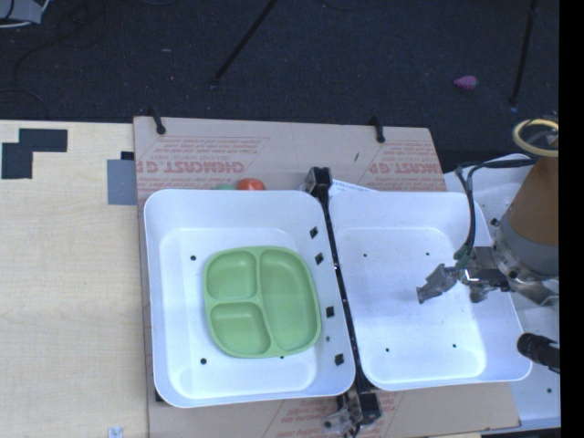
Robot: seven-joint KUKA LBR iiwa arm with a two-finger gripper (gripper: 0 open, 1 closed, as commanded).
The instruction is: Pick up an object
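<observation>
The gripper (436,286) hangs low over the right bin (401,372), well apart from the green plate (263,301), which lies flat in the middle of the left bin (169,336), likely the target. Whether the fingers are spread or pressed together, I cannot tell. The divider (330,272) between the bins must be crossed; the plate's low rim offers open room all round.

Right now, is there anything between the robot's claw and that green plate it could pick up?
Yes. The gripper hangs over the right bin, while the green divided plate lies in the left bin. The two bins' raised rims and the black clips joining them stand between; nothing else visible does.
</observation>
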